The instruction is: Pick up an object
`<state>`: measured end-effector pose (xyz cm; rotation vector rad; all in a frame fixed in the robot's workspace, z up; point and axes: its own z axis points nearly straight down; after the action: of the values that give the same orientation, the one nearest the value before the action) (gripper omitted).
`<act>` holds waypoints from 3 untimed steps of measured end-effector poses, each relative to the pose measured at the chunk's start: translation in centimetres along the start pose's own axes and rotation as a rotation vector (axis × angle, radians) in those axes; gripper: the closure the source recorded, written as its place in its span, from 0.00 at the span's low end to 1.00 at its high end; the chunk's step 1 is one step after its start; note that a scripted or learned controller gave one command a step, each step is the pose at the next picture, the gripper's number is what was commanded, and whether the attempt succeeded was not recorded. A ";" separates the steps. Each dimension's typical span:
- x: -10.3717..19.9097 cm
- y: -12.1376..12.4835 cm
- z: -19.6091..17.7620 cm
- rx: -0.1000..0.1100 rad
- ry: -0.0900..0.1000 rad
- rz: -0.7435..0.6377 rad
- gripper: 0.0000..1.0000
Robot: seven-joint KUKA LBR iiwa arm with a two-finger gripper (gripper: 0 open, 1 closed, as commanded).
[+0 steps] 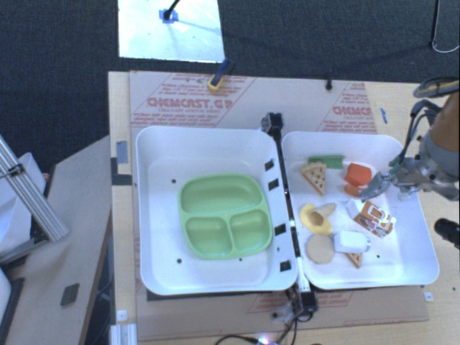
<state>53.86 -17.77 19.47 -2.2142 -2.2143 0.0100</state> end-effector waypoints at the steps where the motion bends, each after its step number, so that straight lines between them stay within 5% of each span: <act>1: 0.0 0.3 -0.7 -0.013 -0.003 -0.004 0.00; 3: 0.0 1.1 10.4 -0.012 -0.002 -0.001 0.00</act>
<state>54.80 -17.71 9.00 -2.2198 -2.2229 -0.0003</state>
